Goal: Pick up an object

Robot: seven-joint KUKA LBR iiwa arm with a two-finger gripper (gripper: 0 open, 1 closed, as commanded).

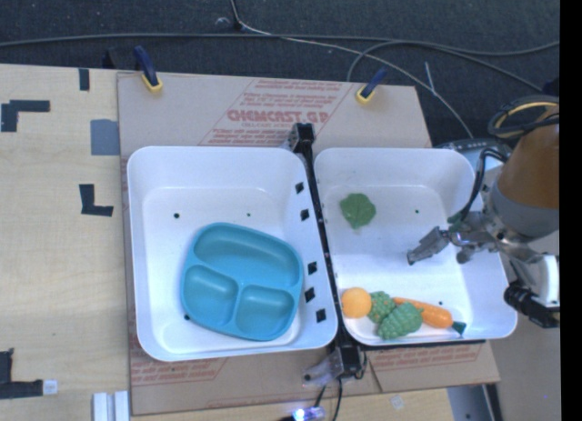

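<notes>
Just two broccoli [357, 210], one carrot [427, 313], one orange [356, 302].

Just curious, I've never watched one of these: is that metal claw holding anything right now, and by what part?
Nothing: the grey two-finger gripper hangs open over the right white bin, with no object between its fingers.

Two shallow white plastic bins [218, 160] set side by side on brown cardboard sheet [273, 110]; black cables [273, 33] laid behind.
</notes>
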